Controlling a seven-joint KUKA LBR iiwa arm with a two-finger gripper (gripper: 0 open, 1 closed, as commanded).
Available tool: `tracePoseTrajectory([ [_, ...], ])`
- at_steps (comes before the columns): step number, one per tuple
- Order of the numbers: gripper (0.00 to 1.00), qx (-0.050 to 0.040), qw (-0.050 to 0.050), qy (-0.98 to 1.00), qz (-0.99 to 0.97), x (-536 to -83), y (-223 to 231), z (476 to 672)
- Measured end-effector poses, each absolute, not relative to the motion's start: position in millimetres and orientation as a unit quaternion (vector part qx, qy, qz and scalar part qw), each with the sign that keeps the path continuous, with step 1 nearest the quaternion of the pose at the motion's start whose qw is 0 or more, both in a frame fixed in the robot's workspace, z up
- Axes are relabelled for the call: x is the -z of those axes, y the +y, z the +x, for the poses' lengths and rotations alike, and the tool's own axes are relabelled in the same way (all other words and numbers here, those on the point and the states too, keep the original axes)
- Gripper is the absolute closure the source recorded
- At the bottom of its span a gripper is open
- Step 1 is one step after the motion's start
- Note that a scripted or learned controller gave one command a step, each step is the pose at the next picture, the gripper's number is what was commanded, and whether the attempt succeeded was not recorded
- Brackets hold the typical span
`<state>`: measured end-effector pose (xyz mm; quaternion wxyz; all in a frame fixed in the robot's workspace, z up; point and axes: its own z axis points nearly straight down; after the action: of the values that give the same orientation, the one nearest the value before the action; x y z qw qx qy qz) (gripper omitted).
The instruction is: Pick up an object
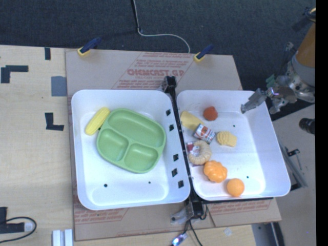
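Yellow toy corn (pixel 97 120) is lying beside a green divided plate (pixel 131 140) in the left bin (pixel 82 152). Food toys are clustering in the right bin (pixel 266 152): a red ball (pixel 210 113), a small can (pixel 204 133), a doughnut (pixel 199 152), an orange (pixel 235 187). At that bin's far right corner the gripper (pixel 259 100) is hovering; whether spread or pressed together, I cannot tell.

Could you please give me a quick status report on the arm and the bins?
Gripper over right bin's far right edge, holding nothing. Toy food clustered at that bin's left, untouched. Green tray and corn in left bin.
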<state>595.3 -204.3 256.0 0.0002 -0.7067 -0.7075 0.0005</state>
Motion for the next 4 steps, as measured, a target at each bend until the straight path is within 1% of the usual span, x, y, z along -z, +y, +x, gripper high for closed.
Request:
tracePoseTrajectory([
  [1,0.00,-0.0020,0.004,-0.709,-0.706,-82,-158,603.8],
  [2,1.00,-0.0007,0.001,-0.708,-0.706,-100,-160,605.3],
  [4,1.00,-0.0009,0.002,-0.708,-0.706,-118,-159,605.1],
])
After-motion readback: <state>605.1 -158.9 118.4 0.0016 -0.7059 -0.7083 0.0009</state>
